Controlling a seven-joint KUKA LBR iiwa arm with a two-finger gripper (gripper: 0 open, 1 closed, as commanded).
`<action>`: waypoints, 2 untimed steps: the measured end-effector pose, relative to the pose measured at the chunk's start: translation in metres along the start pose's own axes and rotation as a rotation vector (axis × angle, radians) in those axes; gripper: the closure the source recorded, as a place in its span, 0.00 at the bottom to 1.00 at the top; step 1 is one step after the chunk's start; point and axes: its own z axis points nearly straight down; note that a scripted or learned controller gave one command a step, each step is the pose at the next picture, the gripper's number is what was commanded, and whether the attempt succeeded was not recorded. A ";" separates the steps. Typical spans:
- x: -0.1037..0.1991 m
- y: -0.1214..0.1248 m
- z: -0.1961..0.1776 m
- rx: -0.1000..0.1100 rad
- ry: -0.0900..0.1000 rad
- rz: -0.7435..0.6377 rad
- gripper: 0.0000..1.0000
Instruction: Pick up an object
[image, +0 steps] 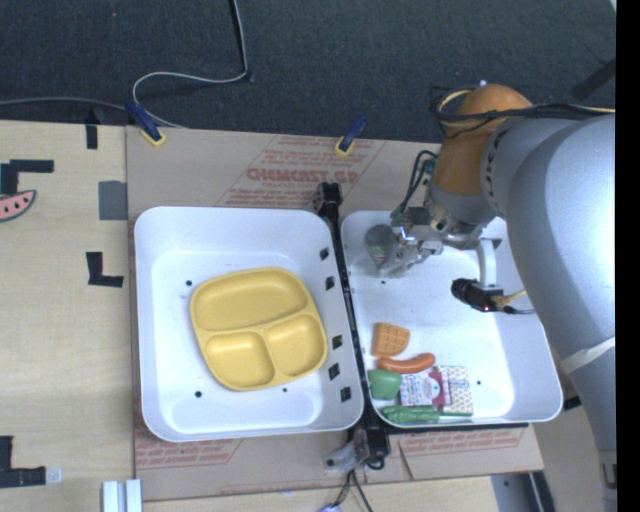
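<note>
Camera view, fixed overhead: two white bins side by side on the bench. Left bin (160, 300) carries a yellow tray (258, 327) with three compartments. Right bin (520, 370) carries a cluster of small items at its near end: a waffle piece (391, 338), a red-orange sausage (404, 364) just below it, a green item (383, 384), a printed packet (440, 385) and a green strip (425, 413) along the near wall. These lie close together, several touching.

Gripper (392, 250) sits low over the far-left corner of the right bin, near the divider between the bins. Whether it is spread or closed cannot be told; the tip is blurred and partly masked by the wrist. Nothing is visibly held. A dark fitting (475, 293) hangs off the wrist over the bin floor.

Governing relation: the cluster lies toward the near end of the bin from the gripper, well apart, with bare bin floor between. The waffle piece is the nearest candidate, almost straight along the divider side. The sausage's long axis runs roughly across the bin, slightly tilted.

Judgement: pick not yet made. Crowding of the items raises the risk of a partial or double grasp.
</note>
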 end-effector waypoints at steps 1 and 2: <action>0.000 -0.001 -0.009 0.002 -0.002 -0.001 1.00; 0.001 -0.002 -0.018 0.004 -0.003 -0.002 1.00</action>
